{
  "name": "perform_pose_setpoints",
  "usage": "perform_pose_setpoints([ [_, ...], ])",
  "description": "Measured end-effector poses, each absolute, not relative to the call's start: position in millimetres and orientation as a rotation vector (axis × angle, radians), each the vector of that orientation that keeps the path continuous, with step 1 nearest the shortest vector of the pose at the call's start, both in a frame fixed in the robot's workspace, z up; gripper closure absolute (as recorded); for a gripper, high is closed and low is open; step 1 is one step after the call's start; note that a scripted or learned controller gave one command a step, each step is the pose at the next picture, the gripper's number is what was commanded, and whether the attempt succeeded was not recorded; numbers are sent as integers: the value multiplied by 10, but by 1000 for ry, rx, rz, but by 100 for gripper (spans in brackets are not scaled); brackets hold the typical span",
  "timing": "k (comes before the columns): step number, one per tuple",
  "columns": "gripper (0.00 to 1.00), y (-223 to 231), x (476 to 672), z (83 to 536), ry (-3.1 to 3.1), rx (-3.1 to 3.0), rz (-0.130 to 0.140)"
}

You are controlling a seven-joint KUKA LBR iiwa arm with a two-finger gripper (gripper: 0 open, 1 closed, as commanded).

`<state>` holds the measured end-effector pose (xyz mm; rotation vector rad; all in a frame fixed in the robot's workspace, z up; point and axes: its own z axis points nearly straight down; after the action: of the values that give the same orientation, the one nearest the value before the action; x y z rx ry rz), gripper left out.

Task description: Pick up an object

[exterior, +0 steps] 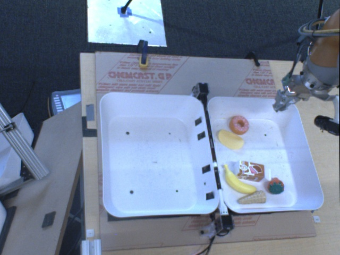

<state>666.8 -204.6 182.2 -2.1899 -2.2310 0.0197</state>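
The right bin (pixel 297 142) holds several small items. A pink-orange doughnut (pixel 239 124) lies near its back, with a pale yellow lump (pixel 230 139) just in front of it. Toward the front lie a yellow banana (pixel 238 180), a small brown-and-white carton (pixel 251 170), a red and green berry-like toy (pixel 275 185) and a tan wedge (pixel 252 197). My gripper (pixel 280 104) hangs over the back right rim of this bin, well apart from every item, and nothing shows in it.
The left bin (pixel 106 142) sits beside the right one, joined by a black clipped divider (pixel 207 142). Both rest on a cardboard sheet (pixel 175 73). A metal plate (pixel 125 15) lies behind, and a black bracket (pixel 325 123) sticks in at the right.
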Motion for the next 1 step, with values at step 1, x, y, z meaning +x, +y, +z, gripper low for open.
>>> perform_pose_setpoints([
  [1,100,-2042,6665,1886,-2233,-2183,25],
])
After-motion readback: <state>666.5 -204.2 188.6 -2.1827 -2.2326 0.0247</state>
